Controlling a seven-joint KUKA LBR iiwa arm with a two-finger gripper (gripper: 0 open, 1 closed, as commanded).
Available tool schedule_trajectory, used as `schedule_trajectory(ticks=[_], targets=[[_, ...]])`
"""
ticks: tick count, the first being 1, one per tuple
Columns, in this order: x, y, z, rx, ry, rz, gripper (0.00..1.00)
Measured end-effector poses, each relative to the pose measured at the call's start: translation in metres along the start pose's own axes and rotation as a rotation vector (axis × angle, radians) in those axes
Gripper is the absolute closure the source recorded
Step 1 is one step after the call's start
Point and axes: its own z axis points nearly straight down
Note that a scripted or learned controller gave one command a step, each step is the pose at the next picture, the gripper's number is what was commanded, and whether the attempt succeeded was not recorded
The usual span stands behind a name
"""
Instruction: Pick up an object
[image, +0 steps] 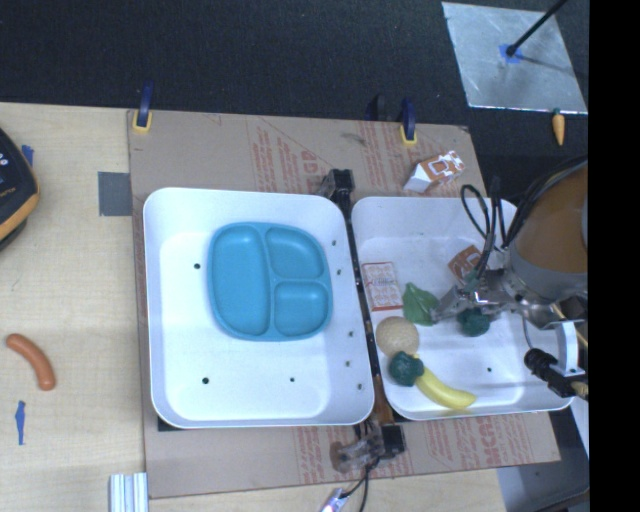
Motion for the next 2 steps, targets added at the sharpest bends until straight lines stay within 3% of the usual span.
schedule_trajectory(ticks=[1,2], targets=[[-0.001,0.0,-0.01,0.001,-0.002,-0.003,1.0],[0.097,-0.014,-0.101,-0.002,0.0,-0.002,1.0]])
